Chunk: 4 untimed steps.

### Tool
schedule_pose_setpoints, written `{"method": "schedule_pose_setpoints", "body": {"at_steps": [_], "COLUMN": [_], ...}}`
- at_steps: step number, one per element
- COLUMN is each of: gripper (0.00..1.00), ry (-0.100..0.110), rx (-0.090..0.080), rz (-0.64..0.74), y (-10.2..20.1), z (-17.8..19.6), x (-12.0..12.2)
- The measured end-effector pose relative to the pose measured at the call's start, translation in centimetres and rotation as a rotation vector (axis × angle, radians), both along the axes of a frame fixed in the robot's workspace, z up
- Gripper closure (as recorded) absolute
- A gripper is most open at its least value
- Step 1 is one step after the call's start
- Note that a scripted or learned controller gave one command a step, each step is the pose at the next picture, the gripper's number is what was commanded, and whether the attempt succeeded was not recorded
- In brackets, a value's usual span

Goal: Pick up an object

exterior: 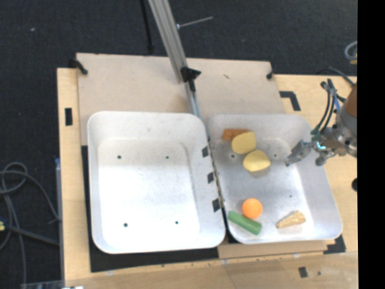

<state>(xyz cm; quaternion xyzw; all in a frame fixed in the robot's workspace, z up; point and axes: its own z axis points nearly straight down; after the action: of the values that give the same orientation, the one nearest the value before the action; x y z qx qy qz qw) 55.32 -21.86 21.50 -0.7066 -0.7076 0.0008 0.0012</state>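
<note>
1. Worktop (69, 161): a pale wooden board bearing two shallow white bins side by side.
2. Left bin (96, 179): nothing to pick lies in it.
3. Right bin (328, 206): holds every candidate for the task.
4. Upper group: two yellow pieces (243, 142) and (257, 161) touch each other, with an orange-brown piece (230, 133) partly hidden behind the upper one.
5. Lower group: an orange ball (252, 208) sits just beside a green cylinder (244, 222); a tan wedge (291, 220) lies apart, toward the bin's near right corner.
6. Pincer (299, 151): reaches in from the right over the bin's upper right part, near the lower yellow piece but not touching it. Whether it is open or closed cannot be told; nothing is seen between its tips.
7. Step in hand, as judged: the approach, with no object yet taken.
8. Next move, as judged: centre over one object, most likely the near yellow piece, then descend and close. Its neighbour touching it may hinder a clean grip.
</note>
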Motion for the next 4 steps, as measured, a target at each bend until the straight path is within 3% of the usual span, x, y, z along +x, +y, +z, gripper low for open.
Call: {"method": "schedule_pose_setpoints", "body": {"at_steps": [1,3,4], "gripper": [0.0,0.0,0.0], "ry": [-0.005,-0.001,-0.002], "rx": [-0.002,-0.003,-0.003], "rz": [0.001,-0.003,-0.005], "y": [0.0,-0.6,-0.8], "z": [0.3,-8.8,-11.5], "x": [0.1,1.1,1.1]}}
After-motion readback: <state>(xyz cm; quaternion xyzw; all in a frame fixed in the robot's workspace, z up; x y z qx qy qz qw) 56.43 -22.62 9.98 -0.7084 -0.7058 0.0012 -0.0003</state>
